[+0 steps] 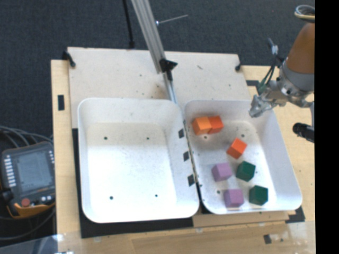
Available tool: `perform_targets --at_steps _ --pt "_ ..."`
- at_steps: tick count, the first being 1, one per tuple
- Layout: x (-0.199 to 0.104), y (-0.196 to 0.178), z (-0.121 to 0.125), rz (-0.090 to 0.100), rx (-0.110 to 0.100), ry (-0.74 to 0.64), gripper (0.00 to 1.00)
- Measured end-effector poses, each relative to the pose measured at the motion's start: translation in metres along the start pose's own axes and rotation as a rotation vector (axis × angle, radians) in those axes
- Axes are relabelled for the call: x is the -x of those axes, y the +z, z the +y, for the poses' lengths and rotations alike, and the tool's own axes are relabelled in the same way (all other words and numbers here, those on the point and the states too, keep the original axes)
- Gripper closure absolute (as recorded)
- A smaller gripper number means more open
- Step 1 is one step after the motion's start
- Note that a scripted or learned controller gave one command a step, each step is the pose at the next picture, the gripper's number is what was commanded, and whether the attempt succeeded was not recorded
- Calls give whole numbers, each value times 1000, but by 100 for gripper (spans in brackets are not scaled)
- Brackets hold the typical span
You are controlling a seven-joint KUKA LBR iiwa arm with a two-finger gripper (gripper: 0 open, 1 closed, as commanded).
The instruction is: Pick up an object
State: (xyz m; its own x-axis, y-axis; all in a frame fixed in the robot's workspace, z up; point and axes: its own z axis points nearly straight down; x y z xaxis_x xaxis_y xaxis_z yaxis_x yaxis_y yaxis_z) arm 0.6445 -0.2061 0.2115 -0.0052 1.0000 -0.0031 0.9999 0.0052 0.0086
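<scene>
The grey two-finger gripper (pixel 258 109) is seen over the far right rim of the right shallow white plastic bin (pixel 283 165); whether it is apart or together cannot be told, and nothing is seen held. In this bin are found a long orange block (pixel 207 125), a small orange cube (pixel 237 148), two purple cubes (pixel 222 171) (pixel 233 197) and two dark green cubes (pixel 246 171) (pixel 258 194)

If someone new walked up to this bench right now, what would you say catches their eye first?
Probably the bright blocks in the right bin: an orange pair near its far-left corner, an orange cube mid-bin, then two purple blocks and two green ones toward the near edge. Next, the gripper poised above that bin's far right corner.
</scene>
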Motion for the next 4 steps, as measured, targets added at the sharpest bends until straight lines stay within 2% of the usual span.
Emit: perform_targets --at_steps 1,3,4 --pt "2 1 0 0 -6 -2 100" --pt "-111 5 -1 5 -8 -2 100" --pt "-159 -11 4 4 -5 -2 100"
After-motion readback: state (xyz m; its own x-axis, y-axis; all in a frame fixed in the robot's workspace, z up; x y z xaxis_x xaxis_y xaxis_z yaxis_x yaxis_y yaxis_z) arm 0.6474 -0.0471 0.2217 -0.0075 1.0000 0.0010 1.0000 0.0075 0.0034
